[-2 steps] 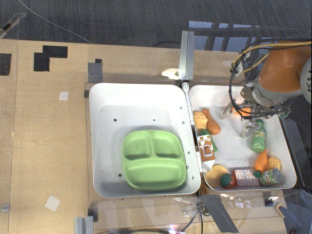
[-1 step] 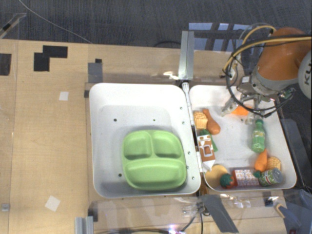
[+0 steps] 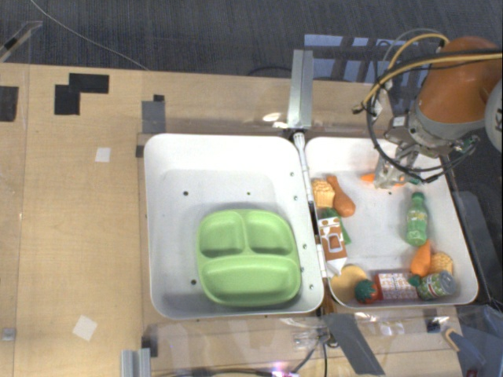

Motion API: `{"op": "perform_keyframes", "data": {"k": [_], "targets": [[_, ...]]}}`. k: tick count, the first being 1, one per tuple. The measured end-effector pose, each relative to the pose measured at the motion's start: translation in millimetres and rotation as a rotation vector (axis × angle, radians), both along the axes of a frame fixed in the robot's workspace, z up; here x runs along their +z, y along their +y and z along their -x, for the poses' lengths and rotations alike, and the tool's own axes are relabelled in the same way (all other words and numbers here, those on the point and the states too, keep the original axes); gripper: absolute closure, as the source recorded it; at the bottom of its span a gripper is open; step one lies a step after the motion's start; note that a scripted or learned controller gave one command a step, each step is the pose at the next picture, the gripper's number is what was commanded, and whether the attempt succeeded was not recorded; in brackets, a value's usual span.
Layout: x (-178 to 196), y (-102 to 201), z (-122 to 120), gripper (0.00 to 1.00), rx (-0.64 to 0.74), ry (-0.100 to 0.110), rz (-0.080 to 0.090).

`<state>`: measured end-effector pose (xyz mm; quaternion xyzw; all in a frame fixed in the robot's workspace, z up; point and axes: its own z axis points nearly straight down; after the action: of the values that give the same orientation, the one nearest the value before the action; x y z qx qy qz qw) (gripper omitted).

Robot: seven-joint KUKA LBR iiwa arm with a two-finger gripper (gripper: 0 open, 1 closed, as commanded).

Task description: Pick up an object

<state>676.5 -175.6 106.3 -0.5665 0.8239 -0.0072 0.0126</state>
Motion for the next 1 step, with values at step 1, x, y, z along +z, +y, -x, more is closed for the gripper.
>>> {"op": "perform_keyframes", "data": {"k": [1], "targets": [[147.3,32.9,3.0,1.0,-0.008,0.003,0.004]]}}
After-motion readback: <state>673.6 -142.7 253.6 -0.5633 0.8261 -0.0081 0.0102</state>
